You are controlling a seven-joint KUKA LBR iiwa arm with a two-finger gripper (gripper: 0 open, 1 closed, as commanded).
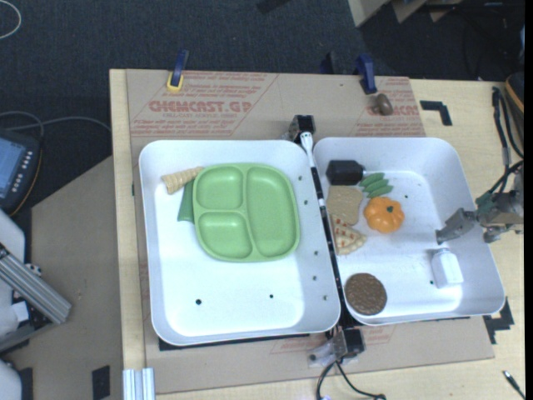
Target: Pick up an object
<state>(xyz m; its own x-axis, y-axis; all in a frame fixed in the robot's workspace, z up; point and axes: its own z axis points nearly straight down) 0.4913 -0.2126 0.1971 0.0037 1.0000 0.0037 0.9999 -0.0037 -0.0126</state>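
My gripper [456,227] hovers at the right bin's [433,158] right edge. Finger opening: I cannot tell. A white block [446,267] lies just nearer, untouched.

You see little of the arm: a grey metal gripper [460,223] with blocky, dull parts, and dark cables looping beside it at the right.
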